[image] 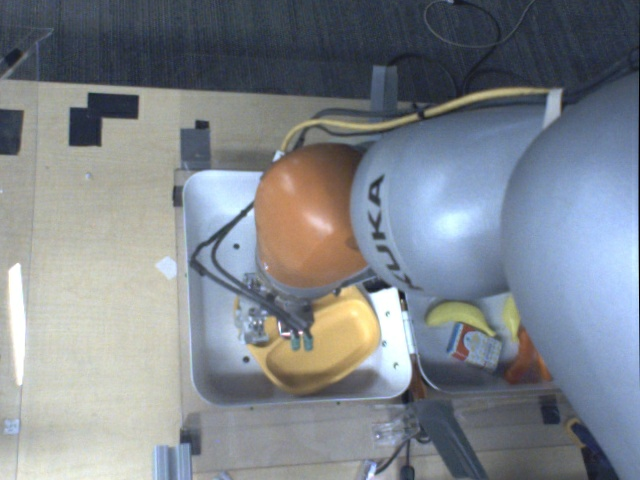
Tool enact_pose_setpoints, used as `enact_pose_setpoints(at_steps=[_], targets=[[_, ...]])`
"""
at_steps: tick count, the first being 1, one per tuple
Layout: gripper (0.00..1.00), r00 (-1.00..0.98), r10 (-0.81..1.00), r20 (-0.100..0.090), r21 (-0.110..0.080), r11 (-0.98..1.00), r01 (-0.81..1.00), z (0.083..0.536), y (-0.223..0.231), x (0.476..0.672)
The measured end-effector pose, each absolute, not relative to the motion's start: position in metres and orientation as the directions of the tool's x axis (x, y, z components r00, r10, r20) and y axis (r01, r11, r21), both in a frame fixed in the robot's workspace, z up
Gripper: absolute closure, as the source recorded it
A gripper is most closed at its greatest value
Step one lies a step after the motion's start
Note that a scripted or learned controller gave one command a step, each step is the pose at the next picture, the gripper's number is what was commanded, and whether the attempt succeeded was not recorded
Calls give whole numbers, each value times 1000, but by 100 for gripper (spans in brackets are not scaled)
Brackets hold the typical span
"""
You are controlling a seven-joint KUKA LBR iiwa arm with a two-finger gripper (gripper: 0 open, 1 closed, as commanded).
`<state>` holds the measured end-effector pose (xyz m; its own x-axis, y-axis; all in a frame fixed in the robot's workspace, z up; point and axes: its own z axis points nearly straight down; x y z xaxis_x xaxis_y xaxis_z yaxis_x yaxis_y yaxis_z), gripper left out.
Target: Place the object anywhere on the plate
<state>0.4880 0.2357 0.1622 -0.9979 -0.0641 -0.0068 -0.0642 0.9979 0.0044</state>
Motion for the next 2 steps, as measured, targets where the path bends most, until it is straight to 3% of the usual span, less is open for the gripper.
enact_pose_setpoints(at_steps=[1, 2], targets=[[100, -922, -386, -8, 2, 922, -386, 150, 236, 494], [100, -998, -64, -16, 8, 998, -64, 95, 206, 548]])
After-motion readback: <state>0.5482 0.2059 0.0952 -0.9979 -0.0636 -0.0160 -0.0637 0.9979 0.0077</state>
